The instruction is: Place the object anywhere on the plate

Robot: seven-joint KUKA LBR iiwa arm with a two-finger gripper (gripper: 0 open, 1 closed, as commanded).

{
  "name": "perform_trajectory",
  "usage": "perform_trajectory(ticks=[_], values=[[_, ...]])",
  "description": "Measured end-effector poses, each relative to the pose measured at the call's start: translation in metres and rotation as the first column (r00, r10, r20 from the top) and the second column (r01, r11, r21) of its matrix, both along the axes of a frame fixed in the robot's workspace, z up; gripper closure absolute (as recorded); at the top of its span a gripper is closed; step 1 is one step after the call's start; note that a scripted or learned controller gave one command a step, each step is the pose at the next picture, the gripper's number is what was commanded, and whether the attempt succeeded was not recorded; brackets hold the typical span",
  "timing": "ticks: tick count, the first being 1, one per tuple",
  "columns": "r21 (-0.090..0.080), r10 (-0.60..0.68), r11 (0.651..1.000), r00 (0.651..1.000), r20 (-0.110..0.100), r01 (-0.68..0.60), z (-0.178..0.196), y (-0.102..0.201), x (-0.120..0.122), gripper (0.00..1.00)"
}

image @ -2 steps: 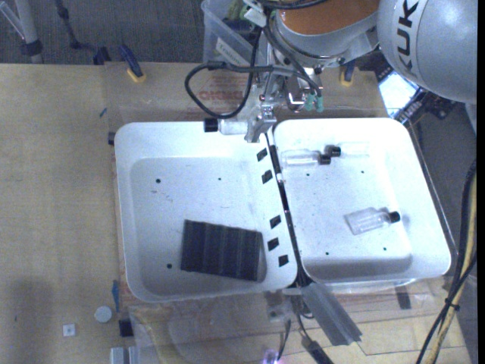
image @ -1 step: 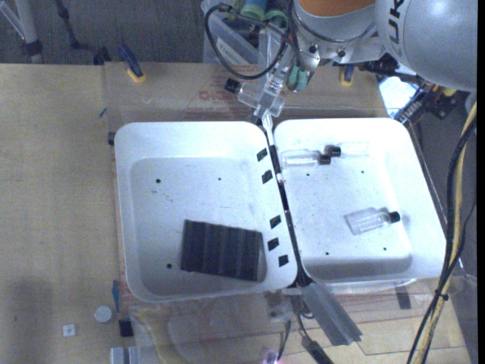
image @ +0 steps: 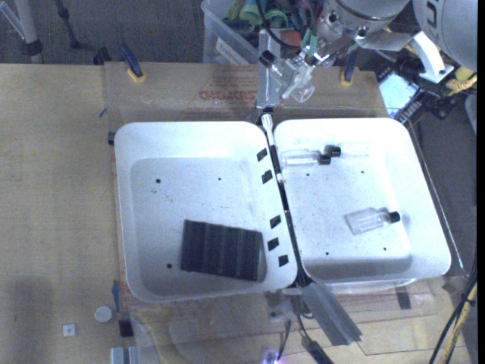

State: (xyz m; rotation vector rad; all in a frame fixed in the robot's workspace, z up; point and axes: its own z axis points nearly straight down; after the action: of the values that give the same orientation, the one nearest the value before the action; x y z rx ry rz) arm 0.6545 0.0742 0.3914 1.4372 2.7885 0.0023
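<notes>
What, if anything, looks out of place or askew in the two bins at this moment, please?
The dark ribbed plate lies tilted in the left bin, one corner against the divider. Two clear vials with black caps lie on their sides in the right bin. The gripper hangs above the bins' far edge.

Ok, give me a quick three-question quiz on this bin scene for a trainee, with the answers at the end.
1. True or false: the dark ribbed plate lies in the right bin.
2. Multiple choice: how many clear black-capped vials lie in the right bin? A one, B two, C four.
3. Short answer: the end effector hangs over the bins' far edge. Is either vial on the plate?

Key
1. False: it lies in the left bin.
2. B.
3. No, both rest on the right bin's floor.
</notes>
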Motion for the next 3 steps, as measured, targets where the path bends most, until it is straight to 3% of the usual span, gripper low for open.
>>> perform_trajectory(ticks=[1,2,3], values=[[-0.001,-0.403,0.915,0.915,-0.008,0.404,-0.089,-0.002,-0.017,1.0],[-0.003,-0.606,0.795,0.795,-0.008,0.606,-0.157,0.053,0.011,1.0],[-0.002,-0.62,0.785,0.785,-0.008,0.62,-0.248,0.113,0.011,1.0]])
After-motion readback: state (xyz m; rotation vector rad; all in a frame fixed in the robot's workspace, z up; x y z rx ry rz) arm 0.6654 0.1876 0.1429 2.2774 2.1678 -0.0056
